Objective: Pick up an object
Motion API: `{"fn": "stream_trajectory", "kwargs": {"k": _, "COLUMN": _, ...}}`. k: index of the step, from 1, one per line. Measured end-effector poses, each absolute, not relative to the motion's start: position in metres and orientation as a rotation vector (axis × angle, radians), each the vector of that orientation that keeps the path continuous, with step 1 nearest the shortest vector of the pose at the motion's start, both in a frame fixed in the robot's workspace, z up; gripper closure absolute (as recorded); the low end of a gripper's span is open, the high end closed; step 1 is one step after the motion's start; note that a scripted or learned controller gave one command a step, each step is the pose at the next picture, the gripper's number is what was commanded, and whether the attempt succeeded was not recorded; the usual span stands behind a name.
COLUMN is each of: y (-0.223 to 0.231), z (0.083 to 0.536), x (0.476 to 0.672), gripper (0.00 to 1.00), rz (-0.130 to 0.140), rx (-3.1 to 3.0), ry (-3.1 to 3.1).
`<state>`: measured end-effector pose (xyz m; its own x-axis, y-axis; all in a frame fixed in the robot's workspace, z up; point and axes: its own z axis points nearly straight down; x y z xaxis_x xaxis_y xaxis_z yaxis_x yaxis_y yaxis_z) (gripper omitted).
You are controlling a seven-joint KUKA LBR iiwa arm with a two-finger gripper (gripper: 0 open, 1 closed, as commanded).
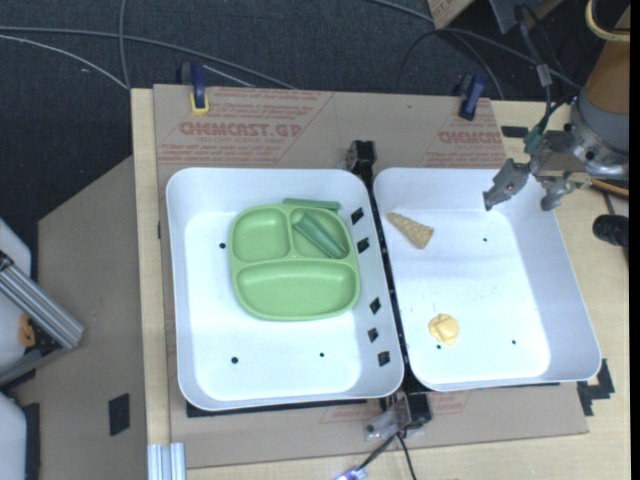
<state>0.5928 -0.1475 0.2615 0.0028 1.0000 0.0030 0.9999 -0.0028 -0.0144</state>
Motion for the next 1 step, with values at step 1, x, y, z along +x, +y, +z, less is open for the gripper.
{"fn": "stream_trajectory", "kwargs": {"k": 1, "y": -0.1471, "z": 0.2692, "x": 0.5950, "gripper": 0.00, "rz": 0.000, "rx": -2.220, "ry": -2.221}}
